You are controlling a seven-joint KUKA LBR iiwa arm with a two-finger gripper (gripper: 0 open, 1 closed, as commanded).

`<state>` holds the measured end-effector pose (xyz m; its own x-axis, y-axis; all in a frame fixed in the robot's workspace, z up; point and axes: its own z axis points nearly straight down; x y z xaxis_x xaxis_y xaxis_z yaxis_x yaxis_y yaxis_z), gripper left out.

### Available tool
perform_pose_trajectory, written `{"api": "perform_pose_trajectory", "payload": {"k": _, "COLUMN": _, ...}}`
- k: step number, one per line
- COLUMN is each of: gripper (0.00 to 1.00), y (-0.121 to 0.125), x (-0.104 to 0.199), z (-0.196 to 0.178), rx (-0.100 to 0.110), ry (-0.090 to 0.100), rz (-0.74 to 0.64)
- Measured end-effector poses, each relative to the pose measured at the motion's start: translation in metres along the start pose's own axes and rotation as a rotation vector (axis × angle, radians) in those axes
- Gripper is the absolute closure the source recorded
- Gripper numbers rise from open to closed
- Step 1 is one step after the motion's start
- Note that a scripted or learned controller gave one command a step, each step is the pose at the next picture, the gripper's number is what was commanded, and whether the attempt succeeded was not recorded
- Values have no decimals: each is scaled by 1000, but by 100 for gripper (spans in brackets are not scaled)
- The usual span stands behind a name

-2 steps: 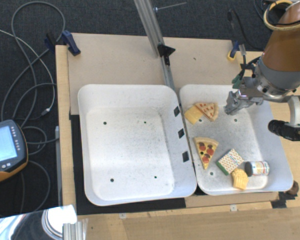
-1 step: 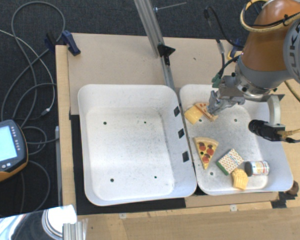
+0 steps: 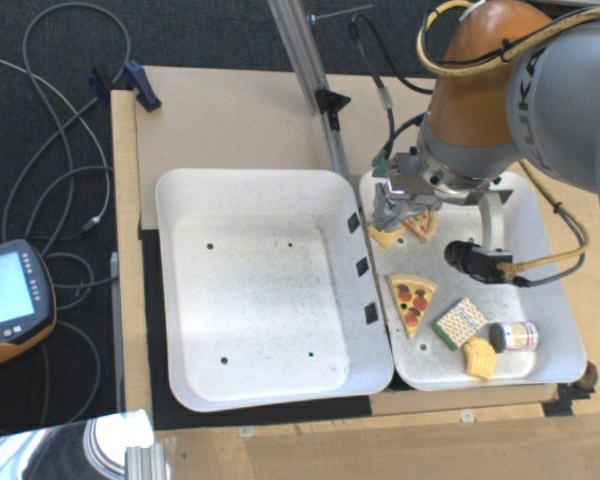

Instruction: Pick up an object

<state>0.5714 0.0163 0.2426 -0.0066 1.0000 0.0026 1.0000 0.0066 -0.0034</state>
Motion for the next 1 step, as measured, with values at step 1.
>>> {"api": "perform_pose_trajectory", "payload": {"k": 1, "gripper": 100, "y": -4, "x": 59, "z": 15, "rx": 2, "ry": 0, "rz": 0}}
